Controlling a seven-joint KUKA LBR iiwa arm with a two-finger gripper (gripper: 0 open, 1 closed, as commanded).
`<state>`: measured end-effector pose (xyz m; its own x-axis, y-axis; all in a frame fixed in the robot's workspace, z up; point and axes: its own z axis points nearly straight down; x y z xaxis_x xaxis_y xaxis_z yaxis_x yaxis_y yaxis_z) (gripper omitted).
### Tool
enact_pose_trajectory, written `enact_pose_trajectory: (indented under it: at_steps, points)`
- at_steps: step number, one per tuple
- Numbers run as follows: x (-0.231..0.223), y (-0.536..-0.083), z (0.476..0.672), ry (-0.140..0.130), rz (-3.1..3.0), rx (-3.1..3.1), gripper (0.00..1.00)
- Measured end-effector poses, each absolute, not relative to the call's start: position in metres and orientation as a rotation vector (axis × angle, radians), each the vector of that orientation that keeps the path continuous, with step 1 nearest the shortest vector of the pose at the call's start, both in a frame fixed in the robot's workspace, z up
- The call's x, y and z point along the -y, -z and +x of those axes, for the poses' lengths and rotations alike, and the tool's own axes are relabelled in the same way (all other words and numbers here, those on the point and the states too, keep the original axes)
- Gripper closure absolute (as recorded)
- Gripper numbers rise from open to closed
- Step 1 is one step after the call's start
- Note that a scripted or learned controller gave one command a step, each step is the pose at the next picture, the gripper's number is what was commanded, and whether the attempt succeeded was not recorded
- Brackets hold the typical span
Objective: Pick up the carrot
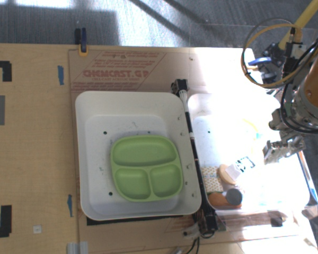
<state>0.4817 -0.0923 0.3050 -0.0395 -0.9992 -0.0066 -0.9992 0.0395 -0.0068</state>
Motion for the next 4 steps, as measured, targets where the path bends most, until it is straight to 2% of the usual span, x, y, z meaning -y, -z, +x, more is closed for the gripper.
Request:
enact_pose_trajectory:
  at_steps: [1,2,3,4]
  points:
    - [0.146,-0.2,0.484,-0.018,-2.511,-1.888,1.0]
    - [0.183,-0.222,0.48,0.0,-2.802,-1.405,1.0]
    - [0.133,-0.262,0.481,0.002,-3.026,-0.815,1.0]
    - [0.147,-0.193,0.518,-0.005,-3.114,-0.33,1.0]
